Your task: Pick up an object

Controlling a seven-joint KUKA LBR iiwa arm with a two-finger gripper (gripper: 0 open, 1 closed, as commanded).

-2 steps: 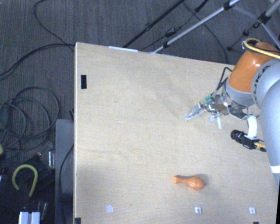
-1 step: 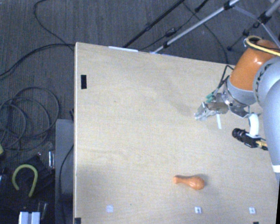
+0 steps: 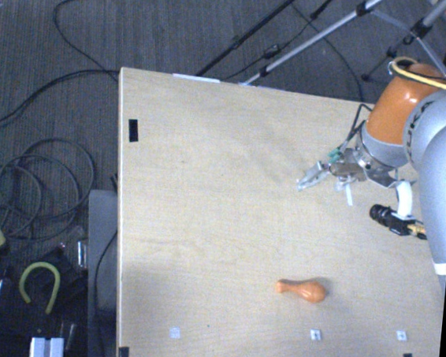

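Overhead, open empty gripper (image 3: 327,179) above tan bench (image 3: 204,211); cables (image 3: 24,184) on grey carpet (image 3: 54,53)

Light wood bench top (image 3: 227,214), bare across most of its surface. Orange pear-shaped object (image 3: 303,290), maybe a toy gourd, lies on its side near-right of centre, narrow end pointing left. Small black marker (image 3: 133,130) at far-left edge. Small pale square tags (image 3: 316,334) along the near side.

The grey arm (image 3: 433,180) reaches in from the right, orange band above the wrist; its gripper (image 3: 318,176) points left, fingers spread apart, holding nothing.
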